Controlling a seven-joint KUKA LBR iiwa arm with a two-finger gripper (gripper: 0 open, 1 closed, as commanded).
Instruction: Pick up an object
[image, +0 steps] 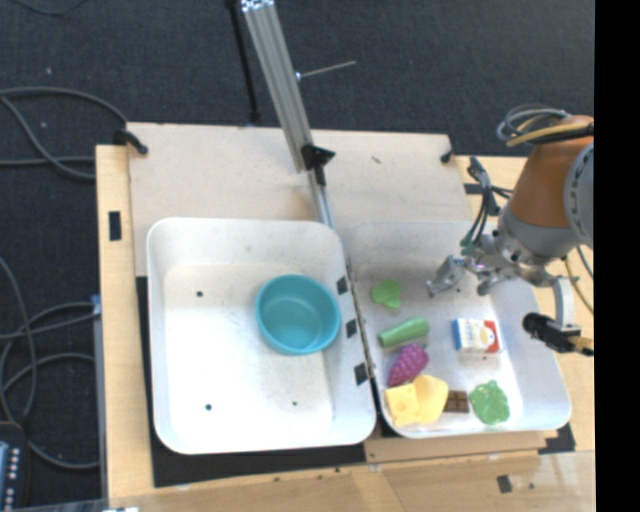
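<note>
My gripper hangs over the upper part of the right bin, open, with nothing between its fingers. Below it in that bin lie a white carton with red and blue print, a small green piece, a green cylinder, a purple bunch of grapes, a yellow block, a small brown piece and a green leafy toy. The carton is the nearest, just below and right of the gripper.
A teal bowl sits in the middle of the left bin. A slanted aluminium post comes down to the bins' shared back edge. Cables trail on the dark floor at the left.
</note>
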